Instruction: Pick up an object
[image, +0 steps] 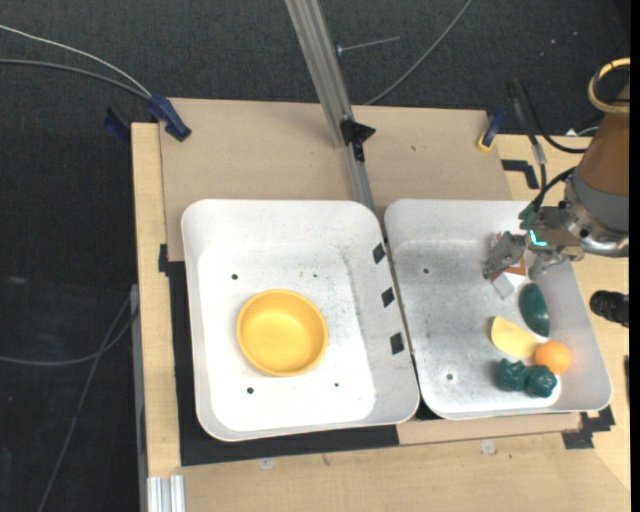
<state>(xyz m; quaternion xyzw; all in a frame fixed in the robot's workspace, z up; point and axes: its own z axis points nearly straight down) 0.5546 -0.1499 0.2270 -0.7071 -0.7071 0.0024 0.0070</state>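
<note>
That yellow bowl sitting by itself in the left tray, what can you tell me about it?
The round yellow bowl looks like smooth plastic, with a thick rim and a shallow, slightly paler hollow. It stands upright, mouth up, with nothing visible inside. It rests on the speckled floor of the left white bin, a little left of the middle and towards the near side, apart from the bin's walls. Nothing else touches it.
</note>
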